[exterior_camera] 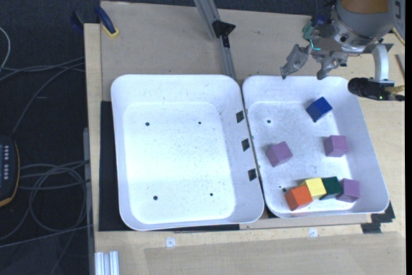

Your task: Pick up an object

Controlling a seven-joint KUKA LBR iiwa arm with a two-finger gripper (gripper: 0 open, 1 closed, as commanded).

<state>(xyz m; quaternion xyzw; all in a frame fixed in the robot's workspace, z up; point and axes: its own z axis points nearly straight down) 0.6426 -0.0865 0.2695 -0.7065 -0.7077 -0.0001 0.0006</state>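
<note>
My gripper (302, 71) hangs above the far rim of the right bin (367, 138), open, with nothing between its fingers. A blue cube (318, 108) lies just below and to the right of it in that bin. Further forward sit two purple cubes (279, 153) (335, 145). Along the near wall stand an orange cube (298, 196), a yellow cube (315, 187), a green cube (332, 186) and another purple cube (350, 189), packed in a row.
The left bin (129, 106) lies beside the right one, with black clips (245, 144) along the shared edge. A slanted metal rail (206, 3) crosses the bench behind the bins. Cables trail on the floor at left.
</note>
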